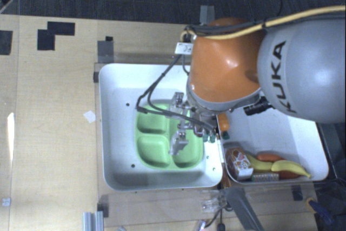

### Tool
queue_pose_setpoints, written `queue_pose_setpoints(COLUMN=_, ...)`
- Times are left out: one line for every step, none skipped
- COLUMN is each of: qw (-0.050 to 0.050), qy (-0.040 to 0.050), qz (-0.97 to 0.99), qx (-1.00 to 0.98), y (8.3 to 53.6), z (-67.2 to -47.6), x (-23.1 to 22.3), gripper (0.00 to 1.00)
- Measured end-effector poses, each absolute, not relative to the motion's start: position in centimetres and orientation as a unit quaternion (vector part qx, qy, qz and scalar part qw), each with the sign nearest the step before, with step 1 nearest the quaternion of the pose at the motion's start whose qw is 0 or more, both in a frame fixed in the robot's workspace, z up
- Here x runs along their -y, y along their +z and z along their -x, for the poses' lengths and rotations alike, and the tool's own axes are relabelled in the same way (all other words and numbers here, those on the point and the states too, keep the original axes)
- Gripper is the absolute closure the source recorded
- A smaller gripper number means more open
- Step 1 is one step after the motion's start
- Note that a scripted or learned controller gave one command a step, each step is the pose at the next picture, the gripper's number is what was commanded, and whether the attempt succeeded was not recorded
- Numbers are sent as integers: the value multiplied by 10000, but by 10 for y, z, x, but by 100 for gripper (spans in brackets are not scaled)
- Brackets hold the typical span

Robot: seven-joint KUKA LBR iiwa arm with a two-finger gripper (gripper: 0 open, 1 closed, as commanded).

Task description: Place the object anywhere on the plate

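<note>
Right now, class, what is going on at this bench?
A grey and orange KUKA arm reaches in from the right over the left white bin. Its gripper hangs just above a green divided plate that lies in that bin. Whether anything sits between the fingers cannot be made out. The right bin holds a small pile of toy food at its near edge, including a banana and a round red-brown item.
</note>
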State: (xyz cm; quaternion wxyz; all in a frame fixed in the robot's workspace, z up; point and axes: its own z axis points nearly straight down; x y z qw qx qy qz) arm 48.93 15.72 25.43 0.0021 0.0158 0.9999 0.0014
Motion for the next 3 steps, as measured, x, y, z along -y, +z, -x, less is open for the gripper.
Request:
queue_pose_setpoints(qw=10, qy=19, qz=-1143, qx=-9934, y=127, z=-488, x=-228, gripper=0)
queue_pose_setpoints(qw=17, qy=29, qz=-1154, qx=-9933, y=135, z=-491, x=-229, gripper=100)
queue_pose_setpoints(qw=16, qy=28, qz=-1155, qx=-9933, y=135, z=-491, x=-228, gripper=0)
